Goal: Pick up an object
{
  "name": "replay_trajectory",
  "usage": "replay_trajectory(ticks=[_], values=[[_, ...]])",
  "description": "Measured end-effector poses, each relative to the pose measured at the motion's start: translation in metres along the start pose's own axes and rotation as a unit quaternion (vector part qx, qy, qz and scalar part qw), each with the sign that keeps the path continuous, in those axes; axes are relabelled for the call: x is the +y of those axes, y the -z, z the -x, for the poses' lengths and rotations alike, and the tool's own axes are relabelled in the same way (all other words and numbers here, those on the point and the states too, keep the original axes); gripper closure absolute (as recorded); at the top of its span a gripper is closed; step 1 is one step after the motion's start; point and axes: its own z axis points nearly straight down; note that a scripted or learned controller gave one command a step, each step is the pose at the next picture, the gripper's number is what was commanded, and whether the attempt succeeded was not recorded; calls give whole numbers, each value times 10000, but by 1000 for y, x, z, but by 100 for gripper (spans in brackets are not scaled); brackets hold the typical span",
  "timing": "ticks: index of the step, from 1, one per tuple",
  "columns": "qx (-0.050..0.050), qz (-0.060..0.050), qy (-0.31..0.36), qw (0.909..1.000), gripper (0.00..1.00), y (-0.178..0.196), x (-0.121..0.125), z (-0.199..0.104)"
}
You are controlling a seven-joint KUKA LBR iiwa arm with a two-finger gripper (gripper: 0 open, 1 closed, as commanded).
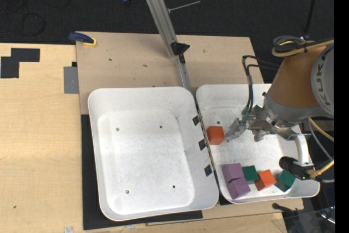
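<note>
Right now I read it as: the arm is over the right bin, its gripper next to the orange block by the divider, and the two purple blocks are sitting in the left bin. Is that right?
One slip: the two purple blocks are in the right bin, near its front edge, not the left bin. The camera view shows that. The rest holds: the arm is over the right bin, its gripper next to the orange block by the divider.

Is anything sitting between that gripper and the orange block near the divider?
Nothing visible. The gripper hangs just right of the orange block, with bare bin floor between them; the other blocks lie nearer the front edge.
</note>
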Motion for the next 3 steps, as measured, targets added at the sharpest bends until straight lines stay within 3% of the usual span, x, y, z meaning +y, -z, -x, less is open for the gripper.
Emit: replay_trajectory(ticks=[2,3], values=[[-1,32,-15,10000,0,-81,3,-2],[8,28,-63,10000,100,-70,3,0]])
